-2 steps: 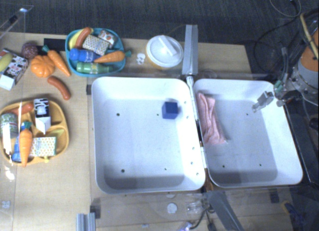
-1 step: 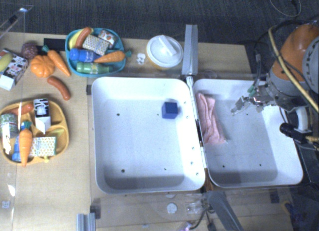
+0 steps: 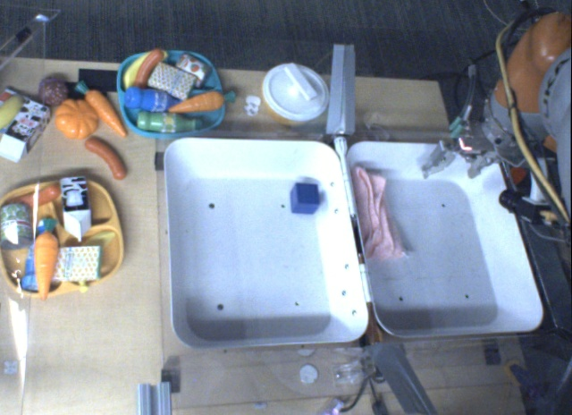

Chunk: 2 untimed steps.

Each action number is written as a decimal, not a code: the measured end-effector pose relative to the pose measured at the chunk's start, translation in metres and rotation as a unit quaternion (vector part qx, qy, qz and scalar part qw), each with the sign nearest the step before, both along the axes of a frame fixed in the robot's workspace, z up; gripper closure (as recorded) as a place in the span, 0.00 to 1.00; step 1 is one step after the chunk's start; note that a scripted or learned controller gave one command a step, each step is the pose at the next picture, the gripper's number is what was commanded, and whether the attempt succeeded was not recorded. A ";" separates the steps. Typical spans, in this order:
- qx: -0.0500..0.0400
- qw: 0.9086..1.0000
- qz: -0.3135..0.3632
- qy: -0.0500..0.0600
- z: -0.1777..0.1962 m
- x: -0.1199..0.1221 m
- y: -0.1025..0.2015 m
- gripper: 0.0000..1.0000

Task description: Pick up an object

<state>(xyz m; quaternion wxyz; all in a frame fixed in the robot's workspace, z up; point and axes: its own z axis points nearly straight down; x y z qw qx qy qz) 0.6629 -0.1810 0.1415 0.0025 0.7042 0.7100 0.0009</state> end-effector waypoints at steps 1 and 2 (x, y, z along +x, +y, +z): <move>0.000 0.990 0.143 -0.001 0.068 -0.009 0.045 0.00; 0.001 0.995 0.103 0.002 -0.004 -0.065 0.089 0.00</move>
